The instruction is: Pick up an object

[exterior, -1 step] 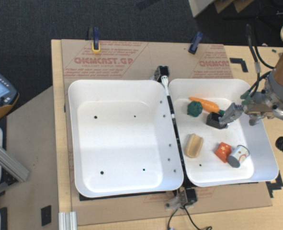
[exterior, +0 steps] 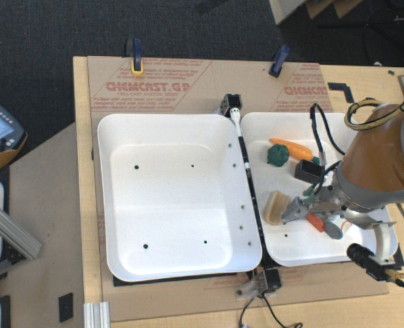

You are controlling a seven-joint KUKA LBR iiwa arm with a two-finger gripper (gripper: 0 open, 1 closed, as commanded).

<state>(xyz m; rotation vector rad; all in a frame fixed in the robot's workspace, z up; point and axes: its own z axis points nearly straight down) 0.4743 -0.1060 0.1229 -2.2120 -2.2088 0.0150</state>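
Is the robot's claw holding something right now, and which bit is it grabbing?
Cannot be told. The gripper sits low in the right bin beside a tan block and a red piece, but no grip is clear.

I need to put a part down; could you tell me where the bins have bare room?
The left bin is bare across its floor. The right bin is crowded: carrot, green lump, tan block and the hand; only its front-left corner is bare.
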